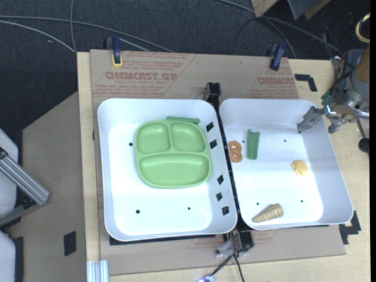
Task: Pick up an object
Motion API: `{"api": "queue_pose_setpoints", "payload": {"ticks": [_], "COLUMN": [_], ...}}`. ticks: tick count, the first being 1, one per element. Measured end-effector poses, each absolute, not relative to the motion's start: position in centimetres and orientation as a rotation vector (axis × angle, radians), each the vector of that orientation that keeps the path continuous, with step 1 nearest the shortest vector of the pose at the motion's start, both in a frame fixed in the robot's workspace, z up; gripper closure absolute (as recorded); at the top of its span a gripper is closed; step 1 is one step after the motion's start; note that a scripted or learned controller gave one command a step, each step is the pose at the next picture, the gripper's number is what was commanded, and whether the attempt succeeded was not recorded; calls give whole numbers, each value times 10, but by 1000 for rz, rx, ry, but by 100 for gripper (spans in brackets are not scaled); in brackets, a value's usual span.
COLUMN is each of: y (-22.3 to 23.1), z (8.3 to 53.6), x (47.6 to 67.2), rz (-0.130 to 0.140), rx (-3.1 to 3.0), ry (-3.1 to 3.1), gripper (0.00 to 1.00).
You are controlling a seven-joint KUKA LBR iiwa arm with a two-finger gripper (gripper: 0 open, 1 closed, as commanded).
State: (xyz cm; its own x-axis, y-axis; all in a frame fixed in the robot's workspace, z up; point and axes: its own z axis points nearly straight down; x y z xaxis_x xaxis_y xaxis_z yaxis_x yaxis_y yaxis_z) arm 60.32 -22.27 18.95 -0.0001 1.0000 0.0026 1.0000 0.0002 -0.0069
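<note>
Nearest to us, at the front of the right bin (329, 207), we see a pale tan cone-shaped object (268, 212) lying on its side, close to the bin's front wall. A little farther back and toward the right sits a small yellow piece (299, 167), well apart from the cone. Farther in, near the divide between the two bins, an orange pretzel-shaped piece (235, 151) lies just beside a green stick-shaped piece (252, 144), which lies lengthwise front to back.

In the left bin (117, 210) we see a green divided plate (173, 154) with three compartments, resting toward the back half of the bin, with a thin green strip (183, 120) lying at its far edge.

At the right bin's far right corner, the jaws (320, 119) hang over the rim, and we find two grey fingers spread apart with nothing between them. One finger (307, 121) points down into the bin's corner. The arm's wrist (352, 96) stands over the tabletop (176, 69) beyond the bin's right wall.

Both bins rest on a brown board held by blue clamps (117, 54) at the far edge.
</note>
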Motion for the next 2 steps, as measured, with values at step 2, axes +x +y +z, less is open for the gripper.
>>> {"api": "queue_pose_setpoints", "payload": {"ticks": [2], "y": [-217], "z": [97], "x": [616], "rz": [-1], "rx": [-2213], "ry": [-2220], "gripper": [0]}}
